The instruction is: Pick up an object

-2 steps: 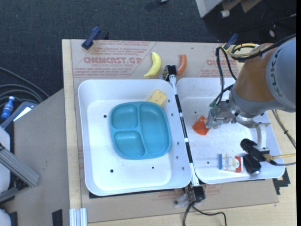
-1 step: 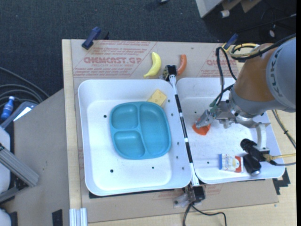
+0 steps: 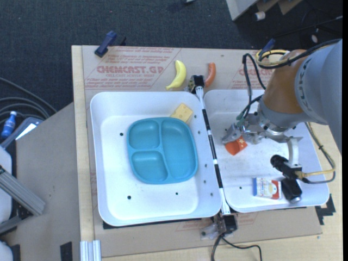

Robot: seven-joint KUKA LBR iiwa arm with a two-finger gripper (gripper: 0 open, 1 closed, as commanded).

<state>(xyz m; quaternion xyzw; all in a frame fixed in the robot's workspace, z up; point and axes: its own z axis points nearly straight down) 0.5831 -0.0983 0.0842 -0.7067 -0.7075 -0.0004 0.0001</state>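
Observation:
In the right bin (image 3: 304,203), my gripper (image 3: 236,137) reaches down near the bin's left side. A small orange-red object (image 3: 236,147) lies right at its tip, touching or just below it. I cannot tell whether the object is gripped. A small white, blue and red box (image 3: 266,188) lies flat near the right bin's front edge. In the left bin (image 3: 109,200), a blue divided plate (image 3: 162,149) fills the middle. A tan block (image 3: 182,113) sits just behind the plate's far right corner.
On the cardboard behind the bins lie a yellow banana (image 3: 176,75) and an orange carrot-like piece (image 3: 210,74). A blue clip (image 3: 105,43) sits at the board's far left corner. A black divider rail (image 3: 211,151) runs between the bins.

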